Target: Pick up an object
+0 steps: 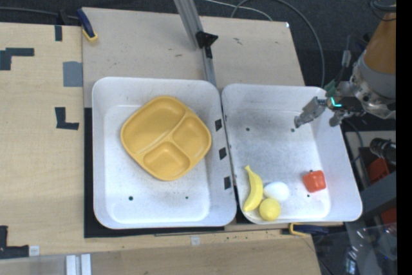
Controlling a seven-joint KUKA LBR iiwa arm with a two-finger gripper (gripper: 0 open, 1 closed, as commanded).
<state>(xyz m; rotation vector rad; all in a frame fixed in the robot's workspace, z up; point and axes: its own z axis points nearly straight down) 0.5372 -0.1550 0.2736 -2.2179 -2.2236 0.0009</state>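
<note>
so the gripper (pixel 320 111) was sitting up over the far right edge of the right bin (pixel 270 132), near its back corner, with the grey arm (pixel 380 67) coming in from the right side. honestly couldn't tell whether the fingers were apart or together, they were too small and dark against the bin wall, and nothing looked to be between them.

all the pickable stuff was down at the near end of that same bin. the red block (pixel 314 181) sat by itself near the right wall, pretty much straight toward the camera from the gripper and a touch to the left. it was well apart from the gripper, with bare bin floor between them.

the other three were bunched in the near left corner: a banana (pixel 253 188) lying with its long axis running roughly front to back along the left wall, curving at the bottom, a white ball (pixel 277 190) just beside it, and a yellow ball (pixel 270 208) touching or nearly touching both.

my guess was the red block was the easy target, since it was the closest to the gripper and had nothing crowding it. the banana cluster would've meant a longer diagonal reach plus neighbours in the way.

the yellow divided plate (pixel 166 137) sat alone in the left bin (pixel 116 203), farthest from the arm.
</note>
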